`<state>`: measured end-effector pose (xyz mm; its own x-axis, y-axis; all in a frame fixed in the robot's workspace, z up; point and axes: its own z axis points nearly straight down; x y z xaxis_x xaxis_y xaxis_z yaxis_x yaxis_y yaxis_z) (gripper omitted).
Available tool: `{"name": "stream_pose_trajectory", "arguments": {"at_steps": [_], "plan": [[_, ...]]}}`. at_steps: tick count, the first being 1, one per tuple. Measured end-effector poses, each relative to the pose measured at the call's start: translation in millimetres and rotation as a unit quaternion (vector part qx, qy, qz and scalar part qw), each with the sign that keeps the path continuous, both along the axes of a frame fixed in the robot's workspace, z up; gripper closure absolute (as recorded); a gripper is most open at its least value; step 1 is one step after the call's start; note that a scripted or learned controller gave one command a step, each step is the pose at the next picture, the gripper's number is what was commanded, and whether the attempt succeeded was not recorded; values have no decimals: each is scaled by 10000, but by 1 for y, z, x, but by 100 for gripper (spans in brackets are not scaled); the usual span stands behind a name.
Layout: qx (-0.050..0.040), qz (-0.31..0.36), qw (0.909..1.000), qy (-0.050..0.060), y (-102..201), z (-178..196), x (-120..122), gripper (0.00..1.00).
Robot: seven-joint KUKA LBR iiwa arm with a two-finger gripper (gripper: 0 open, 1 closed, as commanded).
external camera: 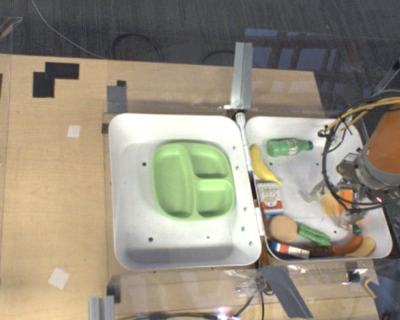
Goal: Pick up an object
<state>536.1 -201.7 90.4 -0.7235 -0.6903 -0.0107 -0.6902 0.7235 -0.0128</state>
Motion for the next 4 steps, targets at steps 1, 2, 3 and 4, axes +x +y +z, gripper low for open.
{"name": "stream_pose_trajectory", "arguments": {"at_steps": [1, 2, 3, 4], "plan": [[-2, 26, 10000, -89, 3, 15, 6, 100], [-21, 2345, 9721, 36, -3, 40, 20, 100], [-38, 3180, 9481, 6, 31, 121, 95, 100], [-36, 4907, 8713, 45, -3, 95, 86, 100]]}}
